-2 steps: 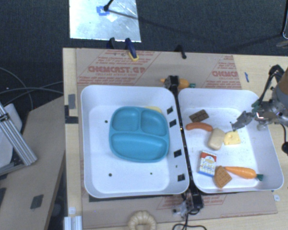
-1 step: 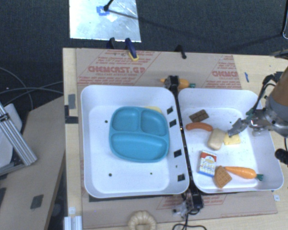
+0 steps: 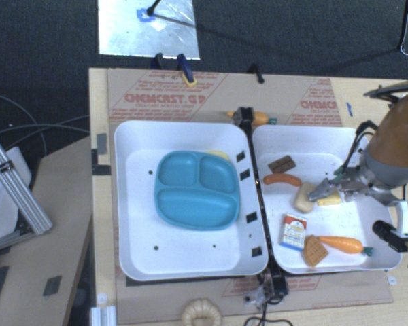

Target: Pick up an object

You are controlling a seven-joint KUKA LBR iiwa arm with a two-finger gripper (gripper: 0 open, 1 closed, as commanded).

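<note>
1. White plastic right bin [image 3: 326, 141]: bare floor toward 12 o'clock.
2. Gripper [image 3: 321, 194], whether parted or closed unclear, touches pale yellow block [image 3: 329, 200].
3. Smooth orange carrot [image 3: 341, 244] at its 5 o'clock.

Two shallow white bins [image 3: 136, 202] side by side on printed cardboard sheet [image 3: 217, 94] covering the counter [image 3: 98, 87].

Two white bins [image 3: 132, 202]; one blue divided plate [image 3: 196, 189]; one chocolate bar [image 3: 281, 163]; one sausage [image 3: 282, 180]; one carrot [image 3: 341, 244]; one waffle [image 3: 315, 251]; one small carton [image 3: 294, 231]; one bread roll [image 3: 303, 200]; one yellow piece [image 3: 331, 199]
</note>
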